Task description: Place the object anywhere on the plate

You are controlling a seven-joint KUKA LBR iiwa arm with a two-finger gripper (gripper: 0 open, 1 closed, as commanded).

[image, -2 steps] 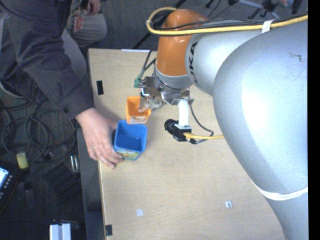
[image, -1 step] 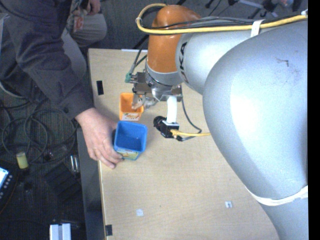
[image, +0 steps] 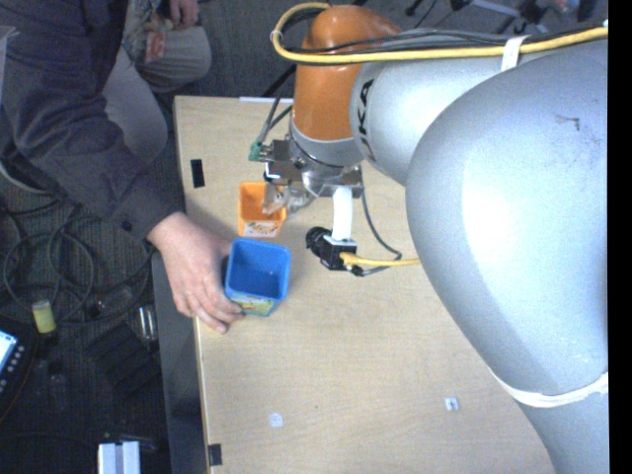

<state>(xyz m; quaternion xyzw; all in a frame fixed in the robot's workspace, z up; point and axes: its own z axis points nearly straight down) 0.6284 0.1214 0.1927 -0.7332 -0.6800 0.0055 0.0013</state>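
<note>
A small orange carton [image: 259,213] stands on the light wooden bench top [image: 346,373], left of centre. My gripper [image: 281,194] hangs below the orange wrist band [image: 331,77], right over the carton's upper right side and touching or nearly touching it. The wrist hardware hides how it meets the carton. Just in front of the carton, a blue open-topped box [image: 259,271] sits tilted on the bench, and a person's hand [image: 193,270] grasps it from the left.
My grey arm [image: 504,215] covers the right half of the view. A black connector with a yellow cable [image: 332,249] hangs beside the carton. The person's body [image: 69,117] is at the left edge. Bare bench lies toward the front.
</note>
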